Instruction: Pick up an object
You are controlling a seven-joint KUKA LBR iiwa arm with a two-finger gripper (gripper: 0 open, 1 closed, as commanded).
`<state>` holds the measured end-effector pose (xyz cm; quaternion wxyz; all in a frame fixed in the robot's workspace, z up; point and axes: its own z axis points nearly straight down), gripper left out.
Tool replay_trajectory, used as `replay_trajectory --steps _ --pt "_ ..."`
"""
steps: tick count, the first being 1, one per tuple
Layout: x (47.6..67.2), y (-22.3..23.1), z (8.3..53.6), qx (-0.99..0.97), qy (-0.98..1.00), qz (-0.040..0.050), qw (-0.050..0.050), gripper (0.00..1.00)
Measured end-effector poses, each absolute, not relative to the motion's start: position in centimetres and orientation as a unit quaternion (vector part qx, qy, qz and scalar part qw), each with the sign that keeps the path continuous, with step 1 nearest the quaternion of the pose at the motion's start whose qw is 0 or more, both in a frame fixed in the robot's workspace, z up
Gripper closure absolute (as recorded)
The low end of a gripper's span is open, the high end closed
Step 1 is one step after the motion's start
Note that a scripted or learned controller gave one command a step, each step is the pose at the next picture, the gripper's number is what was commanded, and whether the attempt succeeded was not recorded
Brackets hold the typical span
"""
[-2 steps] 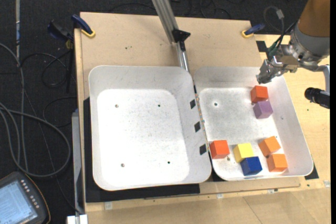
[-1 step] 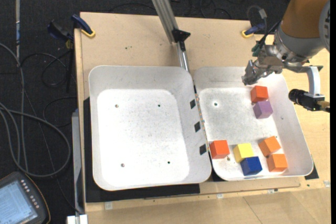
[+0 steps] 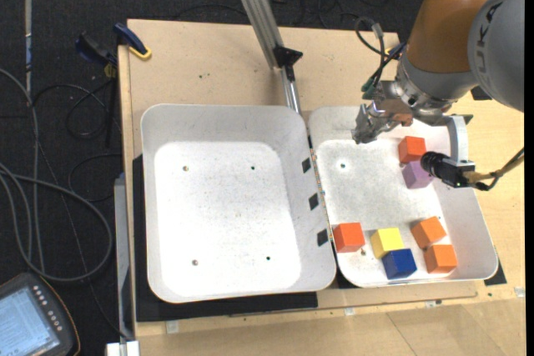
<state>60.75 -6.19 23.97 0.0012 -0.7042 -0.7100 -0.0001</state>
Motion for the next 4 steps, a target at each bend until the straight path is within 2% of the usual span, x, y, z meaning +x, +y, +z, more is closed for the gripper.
replay_trajectory --steps 1,2,3,4 --pt "59.1 -1.3 24.0 -0.704 -0.710 -0.0001 0.001 1.00" --pt "59.5 3.6 23.9 -0.704 -0.710 -0.0007 0.000 1.00" --pt "58.6 8.8 22.5 -0.704 -0.710 0.0003 0.002 1.00" --pt "58.6 8.4 22.6 -0.707 -0.707 0.0002 0.000 0.00"
